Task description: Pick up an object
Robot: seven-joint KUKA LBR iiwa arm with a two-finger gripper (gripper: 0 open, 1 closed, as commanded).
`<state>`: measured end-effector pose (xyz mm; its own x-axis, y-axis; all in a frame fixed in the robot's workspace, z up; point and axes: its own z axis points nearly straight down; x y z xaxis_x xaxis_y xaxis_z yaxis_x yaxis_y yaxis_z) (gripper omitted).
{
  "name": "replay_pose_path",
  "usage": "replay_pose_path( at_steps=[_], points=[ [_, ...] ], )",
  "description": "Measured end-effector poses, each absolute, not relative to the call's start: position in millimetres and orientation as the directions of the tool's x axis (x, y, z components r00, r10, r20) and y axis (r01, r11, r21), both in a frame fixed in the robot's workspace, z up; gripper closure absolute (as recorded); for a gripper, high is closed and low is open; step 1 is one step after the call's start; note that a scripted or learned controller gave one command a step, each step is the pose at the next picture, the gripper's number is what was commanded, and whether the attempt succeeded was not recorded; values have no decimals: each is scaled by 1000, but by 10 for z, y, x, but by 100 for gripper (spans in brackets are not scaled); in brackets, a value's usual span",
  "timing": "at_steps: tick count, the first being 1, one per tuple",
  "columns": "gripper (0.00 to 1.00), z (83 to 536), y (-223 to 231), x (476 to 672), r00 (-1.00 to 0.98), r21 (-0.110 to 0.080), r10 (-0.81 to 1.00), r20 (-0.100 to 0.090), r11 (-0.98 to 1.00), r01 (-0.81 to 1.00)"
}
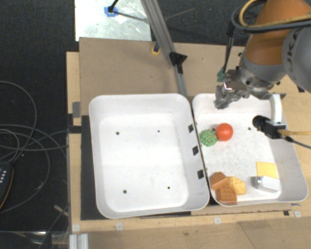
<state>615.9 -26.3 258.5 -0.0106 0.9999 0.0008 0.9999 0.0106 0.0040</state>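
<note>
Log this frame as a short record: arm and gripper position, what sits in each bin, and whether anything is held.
arm: reaches in from the right, over the right bin
gripper: above the right bin's far end, nothing visibly held
right bin, middle: green ball touching red ball
right bin, near edge: orange waffle-like blocks, yellow block, grey block
left bin: a few dark specks on its floor
task status: no object picked up yet

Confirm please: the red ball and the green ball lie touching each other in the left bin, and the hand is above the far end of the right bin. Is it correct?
Not quite. The camera view shows the red ball and the green ball touching each other in the right bin, not the left bin. The hand is above the far end of the right bin, as you say.
</note>
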Motion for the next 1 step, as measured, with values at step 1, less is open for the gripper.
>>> replay_pose_path(
  at_steps=[1],
  points=[
    [100, 2462, 325, 6297, -12, 3, 1000, 2, 12, 1000]
  ],
)
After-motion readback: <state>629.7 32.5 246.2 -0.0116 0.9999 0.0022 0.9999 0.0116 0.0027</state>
